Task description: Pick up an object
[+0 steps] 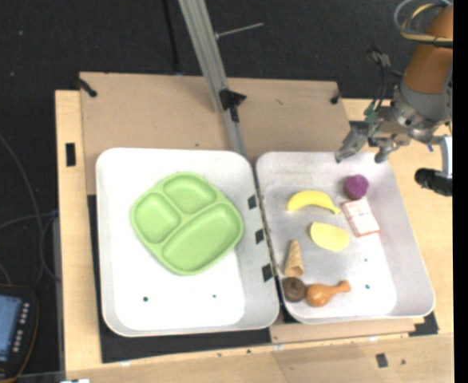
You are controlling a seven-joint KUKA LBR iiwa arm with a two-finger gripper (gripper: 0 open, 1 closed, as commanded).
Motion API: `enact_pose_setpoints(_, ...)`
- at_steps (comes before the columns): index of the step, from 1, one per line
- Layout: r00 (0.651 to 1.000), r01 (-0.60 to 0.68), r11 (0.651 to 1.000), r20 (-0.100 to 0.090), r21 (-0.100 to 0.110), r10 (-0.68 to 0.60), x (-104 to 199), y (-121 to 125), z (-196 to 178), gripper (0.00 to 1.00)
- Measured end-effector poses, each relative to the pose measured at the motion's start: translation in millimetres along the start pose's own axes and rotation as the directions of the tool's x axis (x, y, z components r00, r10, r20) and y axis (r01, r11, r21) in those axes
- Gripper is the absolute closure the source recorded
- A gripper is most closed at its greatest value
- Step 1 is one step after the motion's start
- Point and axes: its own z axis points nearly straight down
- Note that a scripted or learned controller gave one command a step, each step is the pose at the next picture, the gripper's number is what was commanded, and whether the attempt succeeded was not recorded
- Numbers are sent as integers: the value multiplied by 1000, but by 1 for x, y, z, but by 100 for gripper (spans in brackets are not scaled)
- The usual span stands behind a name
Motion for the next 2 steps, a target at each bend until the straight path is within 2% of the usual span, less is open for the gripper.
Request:
enact_pose_setpoints(1, 1000, 1, 1000, 1, 1, -1, 0, 0, 0, 0)
enact_pose_setpoints(2, 1000, -3, 1000, 0, 4, 3, -4, -3, 62, 0)
